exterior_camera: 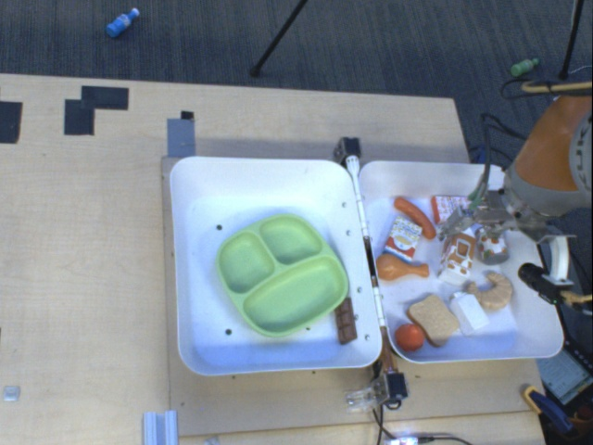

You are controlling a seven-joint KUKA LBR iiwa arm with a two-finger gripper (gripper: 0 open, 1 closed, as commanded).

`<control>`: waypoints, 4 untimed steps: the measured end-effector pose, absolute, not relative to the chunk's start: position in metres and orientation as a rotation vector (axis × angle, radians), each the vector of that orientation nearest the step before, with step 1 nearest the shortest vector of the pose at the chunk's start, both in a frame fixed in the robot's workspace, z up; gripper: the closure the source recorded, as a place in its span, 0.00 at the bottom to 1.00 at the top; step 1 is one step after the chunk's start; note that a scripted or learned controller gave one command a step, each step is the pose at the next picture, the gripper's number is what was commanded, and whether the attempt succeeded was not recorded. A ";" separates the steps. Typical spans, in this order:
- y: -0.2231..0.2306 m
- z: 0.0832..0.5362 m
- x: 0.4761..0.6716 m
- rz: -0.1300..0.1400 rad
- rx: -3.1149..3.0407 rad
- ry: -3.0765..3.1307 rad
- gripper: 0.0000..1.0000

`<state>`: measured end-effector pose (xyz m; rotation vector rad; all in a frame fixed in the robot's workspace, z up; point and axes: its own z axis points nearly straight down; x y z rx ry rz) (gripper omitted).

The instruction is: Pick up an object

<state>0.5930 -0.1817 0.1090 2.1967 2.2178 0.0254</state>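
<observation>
Hovering over the right bin (528,346), gripper (474,219) (jaws' state unclear) above an orange-white carton (458,258).

Single fixed camera above bench (83,248); slanted downward; both bins (185,276) framed.

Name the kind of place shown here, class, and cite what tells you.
Probably a robotics lab: a robot arm reaches over two white bins, toy food fills one, and a tripod leg stands on the carpet.
</observation>
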 end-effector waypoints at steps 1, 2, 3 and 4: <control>-0.178 0.107 0.599 0.029 2.193 2.215 0.00; -0.174 0.106 0.604 0.030 2.190 2.214 0.00; -0.174 0.106 0.604 0.030 2.190 2.214 0.00; -0.174 0.106 0.604 0.030 2.190 2.214 0.00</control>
